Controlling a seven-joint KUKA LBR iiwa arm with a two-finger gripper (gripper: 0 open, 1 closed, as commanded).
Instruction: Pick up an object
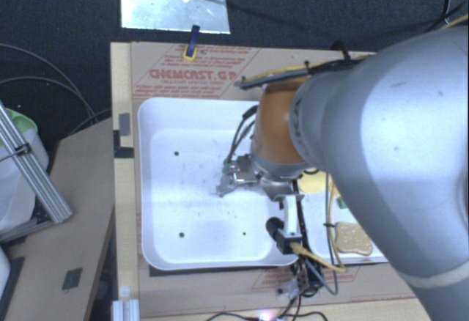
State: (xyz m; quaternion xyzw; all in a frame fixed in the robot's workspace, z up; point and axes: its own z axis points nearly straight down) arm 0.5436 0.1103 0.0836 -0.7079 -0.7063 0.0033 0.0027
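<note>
A: Okay, arm pose?
B: The grey arm (pixel 396 158) comes in from the right, its orange band (pixel 275 129) above the wrist, and the claw (pixel 229 182) hangs low over the left bin (pixel 165 158).
A: Claw apart or together?
B: Can't tell, too blurry.
A: Objects?
B: A tan, toast-like piece (pixel 353 237) lies in the right bin, and something yellow (pixel 314 182) is half hidden beside the arm. Both are away from the claw.

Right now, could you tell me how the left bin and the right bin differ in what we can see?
The left bin lies almost fully in view, its floor only speckled; the right bin is mostly hidden under the arm. A tan, toast-like piece lies in the right bin. Both are shallow and white.
</note>
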